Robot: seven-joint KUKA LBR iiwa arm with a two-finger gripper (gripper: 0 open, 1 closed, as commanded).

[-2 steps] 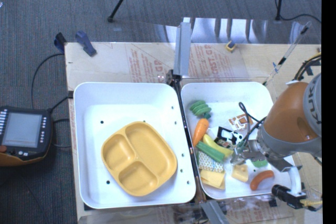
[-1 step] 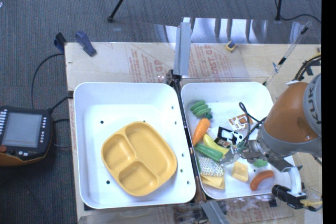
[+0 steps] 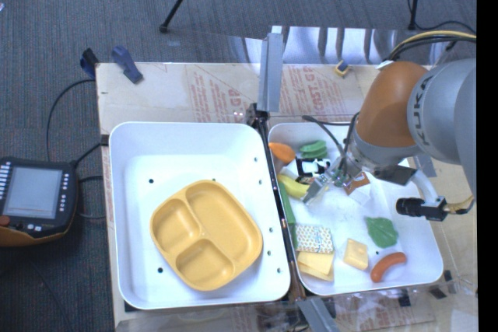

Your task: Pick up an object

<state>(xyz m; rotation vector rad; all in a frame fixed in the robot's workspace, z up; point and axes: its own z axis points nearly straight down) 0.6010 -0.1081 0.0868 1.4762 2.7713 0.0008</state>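
Observation:
My gripper [image 3: 317,187] hangs low over the upper left part of the right bin [image 3: 420,241], its tip just right of a yellow banana [image 3: 293,186]. A black-and-white piece [image 3: 311,166] lies just above the tip, with a green piece [image 3: 313,147] and an orange piece [image 3: 282,152] beyond it. A brown piece [image 3: 359,183] sits under the wrist. Further down lie a patterned cracker [image 3: 313,237], two yellow cheese wedges [image 3: 315,265] [image 3: 355,253], a green leaf [image 3: 381,231] and a red sausage [image 3: 387,266]. I see nothing held in the gripper.
The left bin [image 3: 140,155] holds a yellow divided plate [image 3: 205,233]. A thin green stick [image 3: 286,206] lies along the right bin's left wall. The arm's orange band [image 3: 389,113] looms over the bin's upper right. A pendant [image 3: 35,198] lies off the bench at left.

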